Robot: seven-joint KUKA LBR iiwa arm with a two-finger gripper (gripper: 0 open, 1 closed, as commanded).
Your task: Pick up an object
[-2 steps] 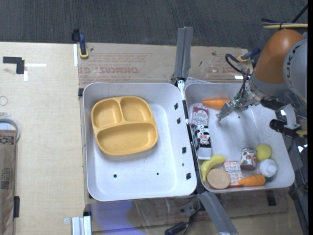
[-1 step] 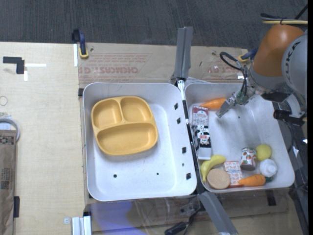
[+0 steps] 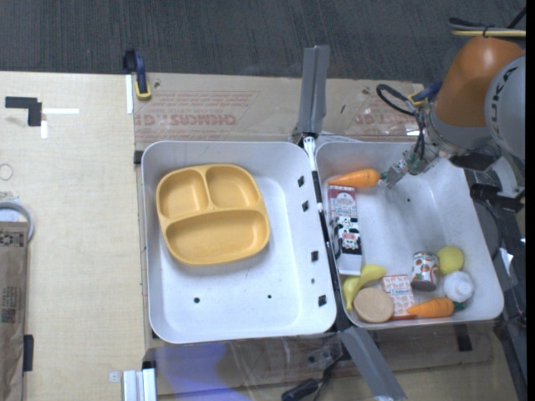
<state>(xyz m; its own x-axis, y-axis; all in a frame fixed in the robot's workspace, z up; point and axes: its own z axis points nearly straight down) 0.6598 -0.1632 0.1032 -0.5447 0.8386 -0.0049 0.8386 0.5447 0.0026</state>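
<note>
The gripper (image 3: 396,171) hangs low in the far part of the right white plastic bin (image 3: 489,249), just beside the thick end of an orange plastic toy carrot (image 3: 354,178) that lies near the far wall of this bin. The carrot is the closest thing to it, so I judge it is the object to pick up. Whether the fingers are apart or together, I cannot tell; they are too small and dark here, and nothing shows between them.

The carrot looks light, stiff and smooth, probably hollow plastic. It is round and tapered, so it can roll or slip out toward the thin end. I think the best hold is across the thick middle, with the fingers closing at a right angle to its length.

Count in the right bin: two orange carrots, the second one (image 3: 431,308) at the near wall; one tall white milk carton (image 3: 345,228) lying flat; one yellow banana (image 3: 360,281); one round tan cookie-like disc (image 3: 374,305); one small red-and-white packet (image 3: 399,293); one small can (image 3: 425,271); one yellow lemon (image 3: 451,259); one white round piece (image 3: 458,287).

The left white bin (image 3: 242,307) holds one yellow divided plate (image 3: 214,214) with three compartments. Both bins stand side by side on the desk (image 3: 67,224).
</note>
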